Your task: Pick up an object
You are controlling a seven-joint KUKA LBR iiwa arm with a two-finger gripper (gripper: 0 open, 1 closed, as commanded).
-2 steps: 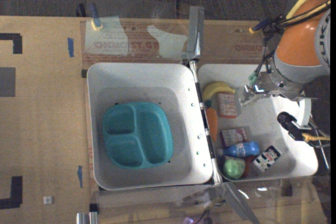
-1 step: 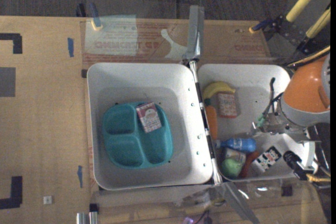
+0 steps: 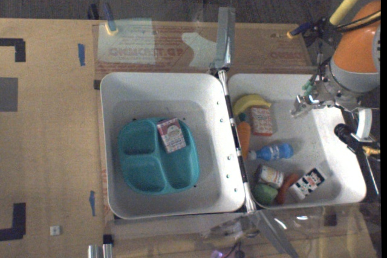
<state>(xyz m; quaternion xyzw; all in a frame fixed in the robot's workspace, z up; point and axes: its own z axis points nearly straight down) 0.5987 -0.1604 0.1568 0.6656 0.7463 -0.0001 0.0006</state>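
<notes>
The orange arm (image 3: pixel 357 54) sits highest, above the right bin's (image 3: pixel 338 190) far corner. Its gripper (image 3: pixel 309 101) hangs beside that bin's rim, grasping nothing; how it is set cannot be told. This looks like the approach step: next, descend onto the blue bottle (image 3: pixel 273 152) at that bin's centre.

Blue bottle (image 3: pixel 273 152) flat, right bin (image 3: pixel 338 193)

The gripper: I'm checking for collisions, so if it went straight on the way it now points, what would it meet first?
The gripper points toward the left of the view, low over the right bin. Going straight on, it would likely meet the small carton beside the banana first, though its height above them is unclear.
</notes>
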